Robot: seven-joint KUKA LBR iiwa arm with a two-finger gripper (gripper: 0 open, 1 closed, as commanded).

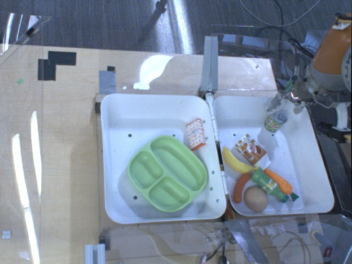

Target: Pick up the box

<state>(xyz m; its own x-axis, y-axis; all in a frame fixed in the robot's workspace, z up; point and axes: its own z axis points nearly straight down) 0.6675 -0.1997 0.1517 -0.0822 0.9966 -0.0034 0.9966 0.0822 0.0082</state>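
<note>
My gripper point(286, 99) hangs over the right bin's point(308, 164) far corner; how wide it stands I cannot tell, perhaps carrying a small bottle point(273, 122). The box point(195, 134) lies ungrasped in the left bin point(115, 147), beside the green tray point(168, 172).

A pale wooden worktop point(55, 147) fills most of the scene, with black tape marks point(54, 64) near its far left corner. Beyond its far edge lies a dark grey carpeted floor point(99, 15), crossed by pale streaks of light. A bright patch of glare point(153, 70) sits on the wood. A thin cable point(275, 7) loops across the floor at upper right.
</note>
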